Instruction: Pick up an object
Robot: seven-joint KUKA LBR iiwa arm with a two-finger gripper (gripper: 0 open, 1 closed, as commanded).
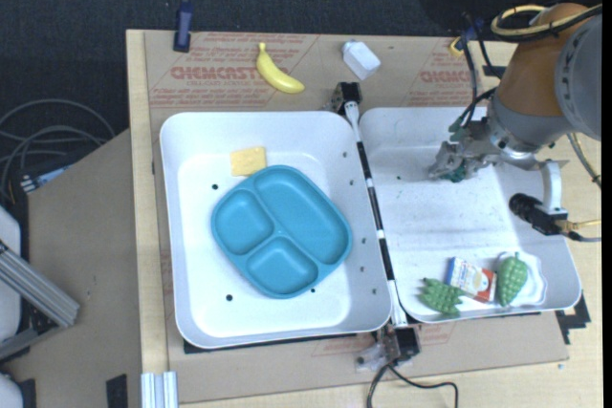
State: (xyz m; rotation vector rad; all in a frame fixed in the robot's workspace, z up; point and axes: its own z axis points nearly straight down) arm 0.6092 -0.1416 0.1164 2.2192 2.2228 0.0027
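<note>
My hand (pixel 457 163), grip state indiscernible, sits low in the right bin (pixel 430 234); I would centre it over one green toy (pixel 441 295) before descending.

Two green toys (pixel 441 295) and a small carton (pixel 470 278) lie at the right bin's (pixel 430 215) near edge

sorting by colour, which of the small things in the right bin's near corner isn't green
The small carton, white with red and blue print. It lies between the two green toys: the flat leafy one on the left of the view and the bumpy oval one on the right.
</note>
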